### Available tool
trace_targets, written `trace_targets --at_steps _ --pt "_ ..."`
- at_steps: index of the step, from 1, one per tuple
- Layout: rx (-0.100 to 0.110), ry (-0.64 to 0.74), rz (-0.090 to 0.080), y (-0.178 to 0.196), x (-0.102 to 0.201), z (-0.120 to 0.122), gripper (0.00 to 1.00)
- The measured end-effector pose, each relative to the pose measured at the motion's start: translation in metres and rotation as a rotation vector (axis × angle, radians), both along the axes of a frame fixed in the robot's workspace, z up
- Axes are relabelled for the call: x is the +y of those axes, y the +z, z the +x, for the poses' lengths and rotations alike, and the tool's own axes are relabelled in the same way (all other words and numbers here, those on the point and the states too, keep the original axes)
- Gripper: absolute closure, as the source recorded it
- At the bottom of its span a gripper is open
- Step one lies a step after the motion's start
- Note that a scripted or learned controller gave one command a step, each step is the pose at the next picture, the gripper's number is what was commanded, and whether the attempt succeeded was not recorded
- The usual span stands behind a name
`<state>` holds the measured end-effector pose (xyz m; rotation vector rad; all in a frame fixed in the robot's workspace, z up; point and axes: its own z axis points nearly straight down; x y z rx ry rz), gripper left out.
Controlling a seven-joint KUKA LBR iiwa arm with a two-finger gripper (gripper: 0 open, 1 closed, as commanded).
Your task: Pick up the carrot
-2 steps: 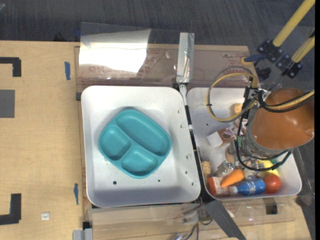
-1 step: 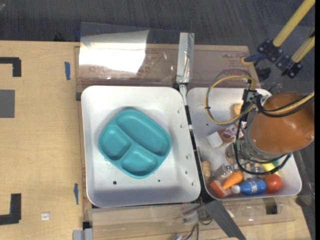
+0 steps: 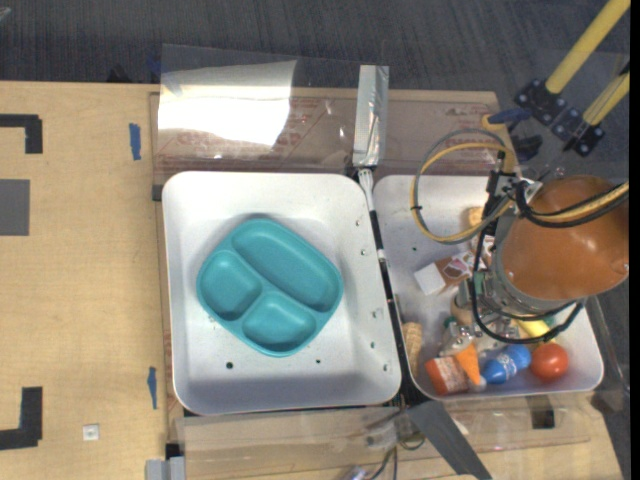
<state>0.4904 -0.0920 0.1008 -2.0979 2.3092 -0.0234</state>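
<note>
In the right shallow white bin point(image 3: 590, 373), the pincer point(image 3: 478, 320) hung low over the clutter, its state impossible to tell. The small orange carrot point(image 3: 447, 372) lay near that bin's front edge, beside a blue bottle point(image 3: 503, 365).

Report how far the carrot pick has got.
Done: the arm is down over the right bin, above the pile of toy food. In hand: nothing is visibly held; an orange carrot-like piece lies in the bin. Left: grasping and lifting it.
</note>
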Motion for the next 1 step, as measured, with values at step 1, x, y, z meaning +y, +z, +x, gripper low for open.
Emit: trace_targets --at_steps 1 --pt "0.018 0.133 -0.002 0.0858 0.0706 0.0051 1.00"
